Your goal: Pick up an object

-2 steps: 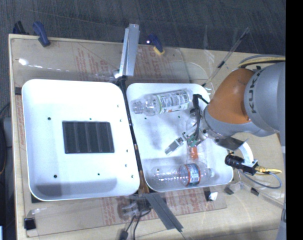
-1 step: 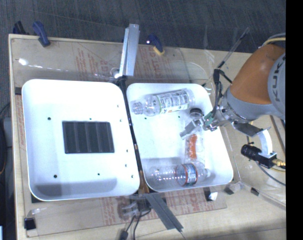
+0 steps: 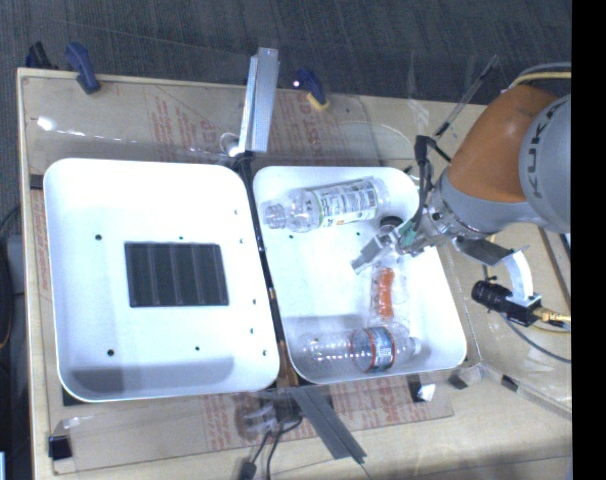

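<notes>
Inside right bin [image 3: 438, 313]: gripper [image 3: 381, 248], closure unreadable, hovers above small orange-filled bottle [image 3: 384, 293]. Likely light, slick, crushable plastic; best grasped across its mid-body.

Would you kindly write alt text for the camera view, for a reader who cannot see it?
A grey and orange robot arm reaches from the right into the right white bin, its gripper low over three clear plastic bottles. The left white bin has a dark ribbed panel in its floor.

Bench [image 3: 43, 128] bearing two white bins [image 3: 83, 198]
</notes>
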{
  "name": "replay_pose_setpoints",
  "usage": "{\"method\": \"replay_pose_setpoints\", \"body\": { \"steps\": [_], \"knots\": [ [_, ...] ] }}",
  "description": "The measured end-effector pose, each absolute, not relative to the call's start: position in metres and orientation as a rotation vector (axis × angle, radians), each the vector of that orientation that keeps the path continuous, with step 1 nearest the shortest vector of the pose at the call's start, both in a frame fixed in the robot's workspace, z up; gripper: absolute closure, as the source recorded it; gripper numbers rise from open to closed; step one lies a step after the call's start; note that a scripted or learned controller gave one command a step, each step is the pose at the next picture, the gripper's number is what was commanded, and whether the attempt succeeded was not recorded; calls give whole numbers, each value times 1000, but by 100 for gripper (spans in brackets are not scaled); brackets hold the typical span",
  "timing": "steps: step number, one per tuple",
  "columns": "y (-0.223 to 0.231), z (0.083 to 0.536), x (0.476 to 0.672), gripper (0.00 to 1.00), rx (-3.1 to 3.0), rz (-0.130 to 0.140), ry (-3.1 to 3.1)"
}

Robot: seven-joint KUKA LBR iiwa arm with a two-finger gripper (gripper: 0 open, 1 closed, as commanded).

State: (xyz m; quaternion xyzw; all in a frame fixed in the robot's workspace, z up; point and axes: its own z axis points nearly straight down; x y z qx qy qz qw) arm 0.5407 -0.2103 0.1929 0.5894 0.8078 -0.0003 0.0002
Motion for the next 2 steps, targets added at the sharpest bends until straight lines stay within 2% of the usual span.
{"method": "replay_pose_setpoints", "body": {
  "steps": [1, 2],
  "knots": [
    [-207, 90, 532, 0, 1795, 1, 2586],
    [-211, 209, 527, 0, 1808, 0, 2566]
  ]
}}
